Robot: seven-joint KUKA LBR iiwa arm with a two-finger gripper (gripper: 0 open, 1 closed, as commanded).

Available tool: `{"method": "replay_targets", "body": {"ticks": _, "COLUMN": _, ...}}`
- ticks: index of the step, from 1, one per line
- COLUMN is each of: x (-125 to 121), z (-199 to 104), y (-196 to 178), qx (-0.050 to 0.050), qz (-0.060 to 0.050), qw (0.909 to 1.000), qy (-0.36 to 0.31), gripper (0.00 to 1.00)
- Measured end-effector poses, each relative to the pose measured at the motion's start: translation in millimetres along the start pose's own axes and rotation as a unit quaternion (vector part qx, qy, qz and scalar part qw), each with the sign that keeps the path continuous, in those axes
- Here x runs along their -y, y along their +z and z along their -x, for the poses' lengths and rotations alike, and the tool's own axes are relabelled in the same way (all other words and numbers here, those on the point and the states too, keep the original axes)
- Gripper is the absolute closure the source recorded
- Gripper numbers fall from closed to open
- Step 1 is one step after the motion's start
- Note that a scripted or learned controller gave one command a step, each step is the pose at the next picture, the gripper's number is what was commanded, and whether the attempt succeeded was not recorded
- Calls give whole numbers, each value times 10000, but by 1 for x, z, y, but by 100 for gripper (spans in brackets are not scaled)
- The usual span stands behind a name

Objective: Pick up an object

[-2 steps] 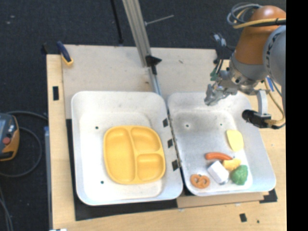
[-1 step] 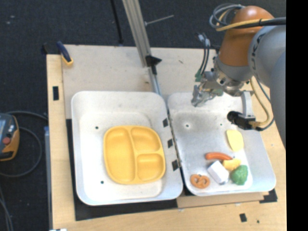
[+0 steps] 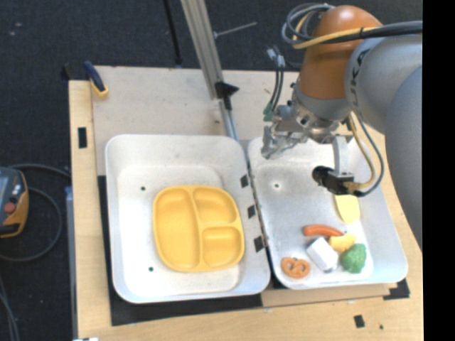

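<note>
Yellow tray point(image 3: 197, 228) in a white bin point(image 3: 121, 190); beside it, an orange-red carrot point(image 3: 322, 230), green broccoli point(image 3: 354, 257), white block point(image 3: 322, 254), orange pretzel point(image 3: 295, 267); arm point(image 3: 387, 55) grey, orange-banded.

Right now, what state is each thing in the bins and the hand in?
hand: over the right bin's far left corner, above the toys.
yellow divided plate: flat in left bin.
orange carrot, white block, green broccoli, pretzel, yellow wedge: lying loose in right bin.
</note>
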State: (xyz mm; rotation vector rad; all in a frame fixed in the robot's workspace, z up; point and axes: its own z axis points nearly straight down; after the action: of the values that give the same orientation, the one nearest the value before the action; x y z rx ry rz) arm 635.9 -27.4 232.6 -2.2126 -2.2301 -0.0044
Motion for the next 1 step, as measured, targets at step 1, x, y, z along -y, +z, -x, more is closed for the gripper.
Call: {"method": "replay_targets", "body": {"ticks": 1, "x": 9, "z": -44, "y": -11, "qx": 0, "qz": -7, "qw": 10000, "qy": 3, "gripper": 100}}
